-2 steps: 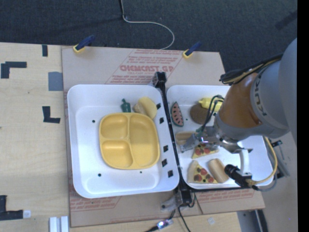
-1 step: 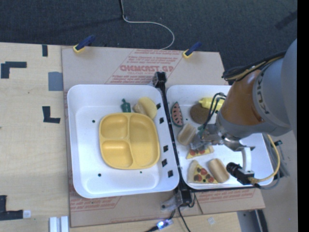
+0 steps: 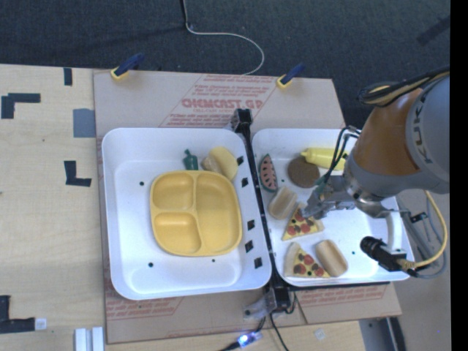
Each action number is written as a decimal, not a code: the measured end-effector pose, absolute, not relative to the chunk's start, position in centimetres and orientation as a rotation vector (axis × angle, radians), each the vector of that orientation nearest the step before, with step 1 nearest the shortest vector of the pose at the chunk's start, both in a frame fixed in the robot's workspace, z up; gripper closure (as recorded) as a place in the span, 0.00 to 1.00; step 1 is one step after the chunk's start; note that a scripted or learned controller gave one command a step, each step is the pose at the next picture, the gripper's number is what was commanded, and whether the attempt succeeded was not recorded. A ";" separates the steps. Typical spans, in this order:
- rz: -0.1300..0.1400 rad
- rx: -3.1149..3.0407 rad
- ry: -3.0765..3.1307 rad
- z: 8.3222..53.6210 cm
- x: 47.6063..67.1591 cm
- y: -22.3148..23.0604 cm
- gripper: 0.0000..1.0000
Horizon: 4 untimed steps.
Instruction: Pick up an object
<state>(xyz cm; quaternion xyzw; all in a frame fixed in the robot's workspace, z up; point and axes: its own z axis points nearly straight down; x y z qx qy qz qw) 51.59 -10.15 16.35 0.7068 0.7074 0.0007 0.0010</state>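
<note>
While over right bin point(image 3: 380, 276) | gripper point(image 3: 316, 207) touches pizza slice point(image 3: 301, 226)

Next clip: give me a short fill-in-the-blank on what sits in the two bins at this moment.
1. The yellow divided plate lies in the ____ bin.
2. The gripper hangs over the ____ bin.
3. The watermelon slice lies against that bin's ____ wall.
4. The right bin contains ____ pizza slices, one above the other.

Missing words: left; right; left; two
</note>
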 end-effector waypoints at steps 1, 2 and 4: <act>0.004 2.217 2.221 22.4 51.0 -9.9 1.00; -0.001 2.221 2.224 22.4 51.0 -9.9 1.00; 0.001 2.215 2.229 23.0 57.3 -0.9 1.00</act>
